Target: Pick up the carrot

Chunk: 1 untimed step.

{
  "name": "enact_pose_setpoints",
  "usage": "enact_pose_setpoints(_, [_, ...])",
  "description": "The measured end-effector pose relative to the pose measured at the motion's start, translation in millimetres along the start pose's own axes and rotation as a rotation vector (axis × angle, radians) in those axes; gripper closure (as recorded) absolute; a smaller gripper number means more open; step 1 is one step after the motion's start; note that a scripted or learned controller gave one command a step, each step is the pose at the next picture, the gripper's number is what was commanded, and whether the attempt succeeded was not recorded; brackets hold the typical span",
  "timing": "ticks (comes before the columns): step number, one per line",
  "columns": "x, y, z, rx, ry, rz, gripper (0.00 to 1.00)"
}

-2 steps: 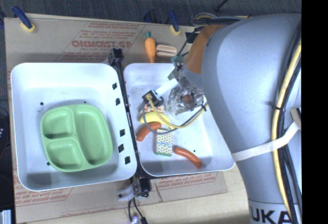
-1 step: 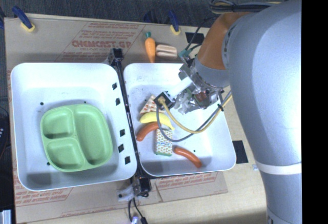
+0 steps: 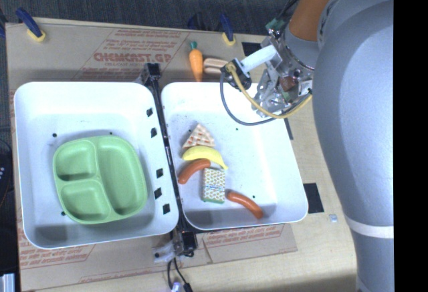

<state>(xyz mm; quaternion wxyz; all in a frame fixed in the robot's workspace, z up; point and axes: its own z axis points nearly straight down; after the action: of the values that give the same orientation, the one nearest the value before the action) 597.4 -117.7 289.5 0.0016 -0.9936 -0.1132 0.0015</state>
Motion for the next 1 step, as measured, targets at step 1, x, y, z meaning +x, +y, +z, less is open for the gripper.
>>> enact_pose_setpoints(1, [-0.4,-73.3,9.5,0.000,-0.002,0.010,1.00])
